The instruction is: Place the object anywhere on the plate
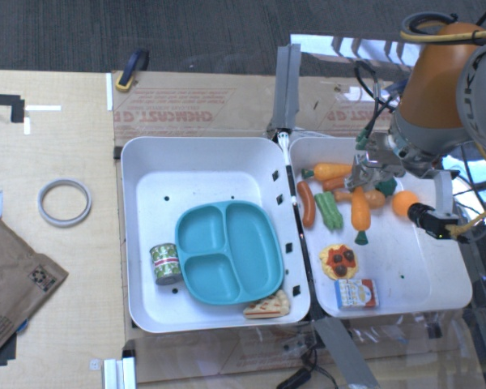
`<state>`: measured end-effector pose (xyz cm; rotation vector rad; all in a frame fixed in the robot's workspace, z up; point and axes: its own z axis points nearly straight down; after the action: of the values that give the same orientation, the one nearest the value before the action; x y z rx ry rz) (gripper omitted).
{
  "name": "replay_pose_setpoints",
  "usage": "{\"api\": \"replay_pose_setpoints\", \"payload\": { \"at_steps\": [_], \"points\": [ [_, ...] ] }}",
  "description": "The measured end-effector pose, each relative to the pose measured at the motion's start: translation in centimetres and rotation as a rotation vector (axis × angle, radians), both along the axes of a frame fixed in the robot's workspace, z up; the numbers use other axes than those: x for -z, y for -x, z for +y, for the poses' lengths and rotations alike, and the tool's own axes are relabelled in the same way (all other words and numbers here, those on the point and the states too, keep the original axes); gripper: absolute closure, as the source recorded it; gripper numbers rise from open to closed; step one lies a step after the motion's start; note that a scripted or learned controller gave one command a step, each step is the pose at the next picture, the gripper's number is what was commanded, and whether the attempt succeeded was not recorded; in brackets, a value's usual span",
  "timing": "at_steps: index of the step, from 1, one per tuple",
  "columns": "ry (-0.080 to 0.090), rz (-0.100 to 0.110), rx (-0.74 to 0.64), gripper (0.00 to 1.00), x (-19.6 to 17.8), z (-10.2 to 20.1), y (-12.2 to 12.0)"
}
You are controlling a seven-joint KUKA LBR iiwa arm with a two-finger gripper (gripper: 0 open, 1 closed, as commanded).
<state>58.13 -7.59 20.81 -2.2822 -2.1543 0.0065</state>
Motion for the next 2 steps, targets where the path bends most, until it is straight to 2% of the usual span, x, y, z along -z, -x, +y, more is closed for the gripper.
{"api": "replay_pose_setpoints", "payload": {
  "at_steps": [1,2],
  "points": [
    [0.002,0.005,0.238,1.00,2.1,5.7,5.0],
    [0.003,0.003,0.163,1.00,2.0,13.1,7.5]
  ]
}}
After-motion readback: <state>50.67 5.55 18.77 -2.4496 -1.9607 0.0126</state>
